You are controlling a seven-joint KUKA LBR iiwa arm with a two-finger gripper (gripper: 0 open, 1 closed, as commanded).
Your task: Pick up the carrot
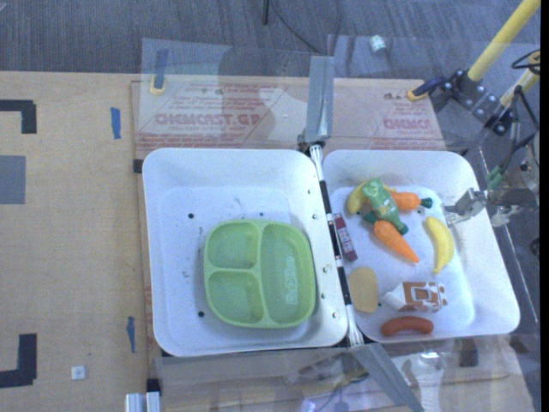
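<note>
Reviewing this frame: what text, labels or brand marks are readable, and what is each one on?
"CHEMCAST GP", red print, partly blurred: on the clear sheet's protective film behind the left bin.
Red print of the same style on the film behind the right bin: too blurred to read.
Small carton in the right bin: orange and white graphics, nothing legible.
Dark red strip between the bins: marks too small to read.

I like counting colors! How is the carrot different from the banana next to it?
The carrot is orange with a green top; the banana is all yellow. The carrot is straight and lies slanted; the banana is curved and lies more up-and-down in the picture. Both lie in the right bin.
</note>
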